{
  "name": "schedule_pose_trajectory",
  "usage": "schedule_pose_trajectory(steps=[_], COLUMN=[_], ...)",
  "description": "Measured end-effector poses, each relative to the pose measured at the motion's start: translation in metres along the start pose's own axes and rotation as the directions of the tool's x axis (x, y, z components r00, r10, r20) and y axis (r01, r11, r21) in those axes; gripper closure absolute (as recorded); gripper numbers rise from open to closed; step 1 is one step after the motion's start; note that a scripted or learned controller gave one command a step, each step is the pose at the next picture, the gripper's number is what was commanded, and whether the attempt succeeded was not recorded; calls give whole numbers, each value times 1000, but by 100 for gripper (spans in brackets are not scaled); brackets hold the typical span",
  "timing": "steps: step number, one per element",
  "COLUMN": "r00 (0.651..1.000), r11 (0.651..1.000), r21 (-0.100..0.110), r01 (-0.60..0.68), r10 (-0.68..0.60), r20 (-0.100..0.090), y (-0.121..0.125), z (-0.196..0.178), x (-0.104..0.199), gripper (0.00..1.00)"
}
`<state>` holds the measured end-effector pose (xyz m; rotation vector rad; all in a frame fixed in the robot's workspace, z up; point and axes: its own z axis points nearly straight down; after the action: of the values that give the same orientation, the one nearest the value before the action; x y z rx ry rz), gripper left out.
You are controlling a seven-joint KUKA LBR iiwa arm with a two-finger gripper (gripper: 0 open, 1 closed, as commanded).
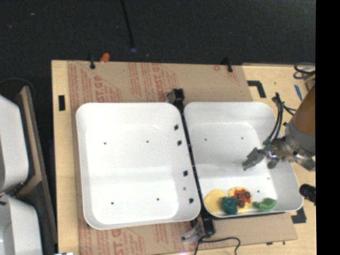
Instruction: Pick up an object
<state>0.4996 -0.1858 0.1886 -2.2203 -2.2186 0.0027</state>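
Several small objects lie along the front wall of the right bin: a pale yellow disc, a teal lump, a red and orange piece and a green piece. My gripper hangs over the right part of that bin, above and behind these objects, apart from them. Its two dark fingers are spread, with nothing between them. The arm comes in from the right edge, with the orange band partly in view.
The left bin sits beside the right one, with a dark divider with clips between them. Both rest on a brown cardboard sheet on the bench. Cables run near the arm at the right.
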Motion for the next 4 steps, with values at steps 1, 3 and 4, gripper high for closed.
schedule_pose_trajectory(steps=[1, 3, 4], r00=[1000, 1000, 1000], r11=[1000, 1000, 1000], r21=[0, -8, -9], r01=[0, 1, 1], r10=[0, -1, -1], r20=[0, 2, 2], y=[-9, -2, -2], z=[47, -10, -62], x=[-1, 0, -1], gripper=[0, 100, 100])
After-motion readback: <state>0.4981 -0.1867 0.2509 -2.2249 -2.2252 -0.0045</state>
